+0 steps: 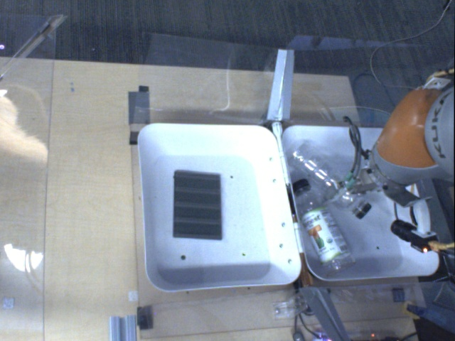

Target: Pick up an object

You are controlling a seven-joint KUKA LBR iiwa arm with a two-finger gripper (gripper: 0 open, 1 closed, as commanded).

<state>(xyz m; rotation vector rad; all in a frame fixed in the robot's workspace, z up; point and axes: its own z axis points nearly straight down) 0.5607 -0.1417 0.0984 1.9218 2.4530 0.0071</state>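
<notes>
Below, labelled bottle [325, 237] lying flat in right bin [398, 265], long axis near-to-far, jaw state unclear

The scene is evenly and fairly brightly lit from above, with a cool, bluish cast. The two white bins [213, 148] come out very bright, close to washed out, with soft grey shading along their inner walls. A pale patch of glare sits on the desk [78, 190] at the far left, and faint streaks of reflection cross the top of the wood. The dark floor [178, 6] behind is dim and grainy. The picture is slightly soft overall; the clear bottles [323, 190] blur into the right bin's bright floor.
</notes>
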